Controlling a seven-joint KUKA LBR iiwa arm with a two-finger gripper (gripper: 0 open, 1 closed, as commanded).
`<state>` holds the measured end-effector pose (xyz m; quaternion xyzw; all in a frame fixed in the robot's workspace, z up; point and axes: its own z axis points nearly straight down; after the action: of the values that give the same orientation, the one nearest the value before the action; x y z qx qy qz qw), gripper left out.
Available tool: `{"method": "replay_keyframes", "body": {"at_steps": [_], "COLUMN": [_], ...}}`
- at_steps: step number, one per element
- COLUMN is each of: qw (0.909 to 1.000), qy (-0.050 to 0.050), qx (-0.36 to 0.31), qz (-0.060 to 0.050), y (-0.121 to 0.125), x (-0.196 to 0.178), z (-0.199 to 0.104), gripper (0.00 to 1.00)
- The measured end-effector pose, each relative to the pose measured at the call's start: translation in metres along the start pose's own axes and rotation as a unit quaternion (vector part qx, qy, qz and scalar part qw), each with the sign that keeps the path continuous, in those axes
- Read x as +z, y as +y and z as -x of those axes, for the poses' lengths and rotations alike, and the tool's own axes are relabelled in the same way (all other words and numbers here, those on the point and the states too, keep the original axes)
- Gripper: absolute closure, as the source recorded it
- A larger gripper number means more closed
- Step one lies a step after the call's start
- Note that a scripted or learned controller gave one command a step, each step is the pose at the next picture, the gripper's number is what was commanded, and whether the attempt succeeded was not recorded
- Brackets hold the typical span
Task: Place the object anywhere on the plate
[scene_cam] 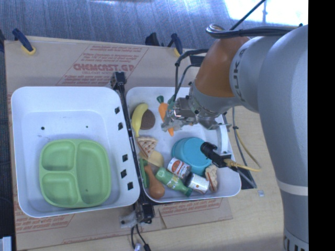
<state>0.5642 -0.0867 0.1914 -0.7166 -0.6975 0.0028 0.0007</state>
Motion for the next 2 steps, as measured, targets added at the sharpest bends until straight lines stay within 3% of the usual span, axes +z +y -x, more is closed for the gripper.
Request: {"method": "replay_keyframes", "body": {"at_steps": [1, 2], "qw": [1.0000, 1.0000], "qy": [0.000, 0.000], "qx": [0.000, -0.004], "qz": [0.000, -0.002], "y": [0.0000, 0.0008], "x": [0.0000, -0.0099], "z": [-0.0001, -0.0006], "gripper": [0.00, 1.00]}}
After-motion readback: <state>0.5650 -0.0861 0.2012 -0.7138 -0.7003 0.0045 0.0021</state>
